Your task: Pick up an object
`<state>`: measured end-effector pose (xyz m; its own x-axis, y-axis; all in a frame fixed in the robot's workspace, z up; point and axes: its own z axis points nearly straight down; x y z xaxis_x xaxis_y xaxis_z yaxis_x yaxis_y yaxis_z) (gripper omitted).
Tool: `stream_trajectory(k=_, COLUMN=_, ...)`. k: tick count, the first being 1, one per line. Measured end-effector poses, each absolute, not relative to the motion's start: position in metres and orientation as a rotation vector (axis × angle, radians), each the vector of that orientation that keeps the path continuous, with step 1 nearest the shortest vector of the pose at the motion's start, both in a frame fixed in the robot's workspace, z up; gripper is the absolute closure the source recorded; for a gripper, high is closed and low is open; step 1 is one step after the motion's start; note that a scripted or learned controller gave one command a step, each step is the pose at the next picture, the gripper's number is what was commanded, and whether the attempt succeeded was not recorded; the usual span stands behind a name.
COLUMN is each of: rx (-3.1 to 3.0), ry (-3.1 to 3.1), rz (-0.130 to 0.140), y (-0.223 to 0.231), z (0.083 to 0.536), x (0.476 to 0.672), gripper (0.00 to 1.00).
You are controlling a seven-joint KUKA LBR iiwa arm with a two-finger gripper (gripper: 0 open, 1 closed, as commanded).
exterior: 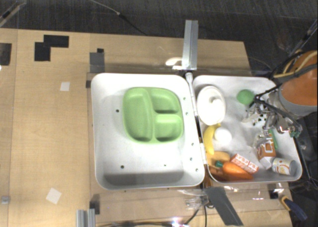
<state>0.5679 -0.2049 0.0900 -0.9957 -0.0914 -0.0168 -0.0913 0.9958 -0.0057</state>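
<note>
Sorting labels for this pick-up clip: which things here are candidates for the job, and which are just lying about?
For the job: tool; green ball; white bowl; banana; carrot; small carton, all in the right bin.

Lying about: green divided plate in the left bin.

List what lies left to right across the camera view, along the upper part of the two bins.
Green divided tray → white bowl → green ball → gripper
</note>
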Motion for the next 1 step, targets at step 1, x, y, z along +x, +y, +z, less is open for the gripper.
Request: stream_trajectory(k=1, rx=-0.140, ry=3.121, rz=-0.007, y=-0.1874, z=0.0916, x=0.4985, gripper=0.00)
